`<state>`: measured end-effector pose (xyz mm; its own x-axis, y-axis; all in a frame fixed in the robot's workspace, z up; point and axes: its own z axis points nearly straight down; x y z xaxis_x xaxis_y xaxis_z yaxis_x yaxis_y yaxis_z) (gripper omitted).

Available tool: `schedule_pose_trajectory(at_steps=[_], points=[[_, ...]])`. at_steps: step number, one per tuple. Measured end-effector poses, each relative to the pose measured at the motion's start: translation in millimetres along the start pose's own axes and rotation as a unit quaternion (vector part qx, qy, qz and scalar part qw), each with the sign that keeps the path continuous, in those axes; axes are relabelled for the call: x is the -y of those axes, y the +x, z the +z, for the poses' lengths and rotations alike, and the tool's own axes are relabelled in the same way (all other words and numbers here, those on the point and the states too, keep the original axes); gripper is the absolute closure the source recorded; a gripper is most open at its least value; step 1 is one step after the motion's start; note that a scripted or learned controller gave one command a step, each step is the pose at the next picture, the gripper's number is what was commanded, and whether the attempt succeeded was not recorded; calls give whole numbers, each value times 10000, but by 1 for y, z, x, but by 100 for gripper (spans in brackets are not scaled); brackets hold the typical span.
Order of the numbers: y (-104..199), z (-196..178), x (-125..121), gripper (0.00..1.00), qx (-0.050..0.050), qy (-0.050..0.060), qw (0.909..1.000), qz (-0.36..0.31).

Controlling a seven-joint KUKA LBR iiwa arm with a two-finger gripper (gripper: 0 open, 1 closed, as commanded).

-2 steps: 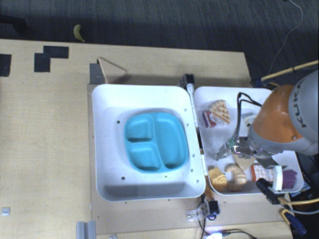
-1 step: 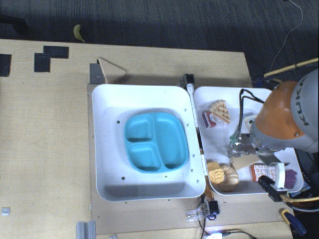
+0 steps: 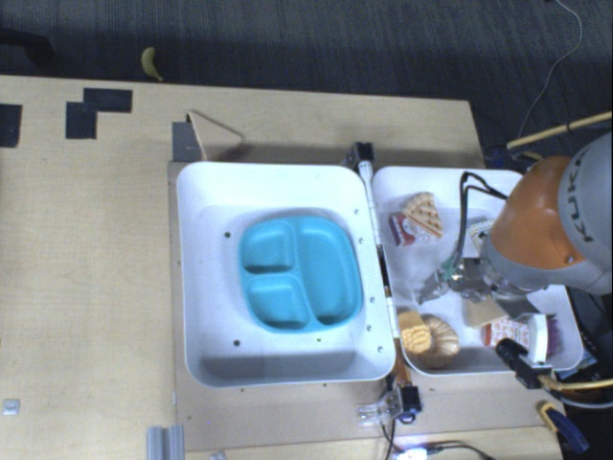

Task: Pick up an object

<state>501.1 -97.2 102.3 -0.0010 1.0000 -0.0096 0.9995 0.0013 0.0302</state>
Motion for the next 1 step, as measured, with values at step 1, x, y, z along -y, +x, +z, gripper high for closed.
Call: schedule_pose_trajectory(at_steps=[1], points=[[11,14,11,0,-31,88,10000,12]])
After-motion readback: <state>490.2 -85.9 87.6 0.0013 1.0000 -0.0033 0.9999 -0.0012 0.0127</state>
